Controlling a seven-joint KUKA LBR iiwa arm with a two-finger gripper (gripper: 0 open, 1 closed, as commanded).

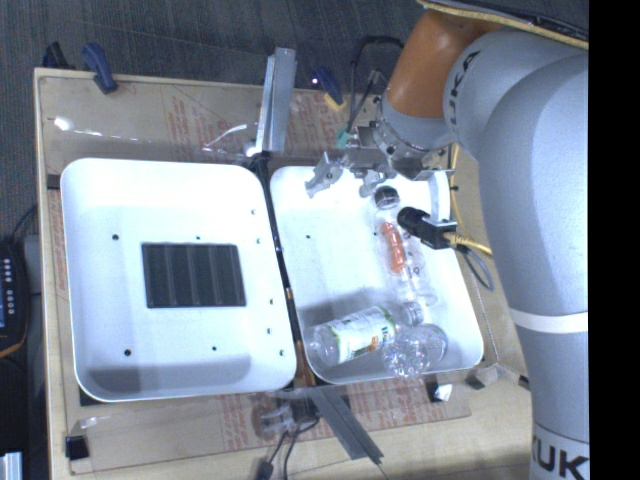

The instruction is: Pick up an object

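The right bin (330, 258) holds several items. A clear plastic bottle with a green and white label (352, 335) lies on its side near the front wall. A crumpled clear bottle (416, 347) rests against it on the right. A slim clear bottle with an orange label (396, 249) lies along the right side, with another clear piece (412, 288) just below it. My gripper (350, 173) hangs over the back edge of the right bin, above and to the left of the orange-labelled bottle. Nothing is visibly held in it.
The left bin (100, 218) holds a dark ribbed rectangular block (193, 275) near its middle. A metal bar (275, 98) stands upright behind the gap between the bins. Blue clamps (100, 68) sit on the bench's back edge. The arm's grey body (530, 168) covers the right side.
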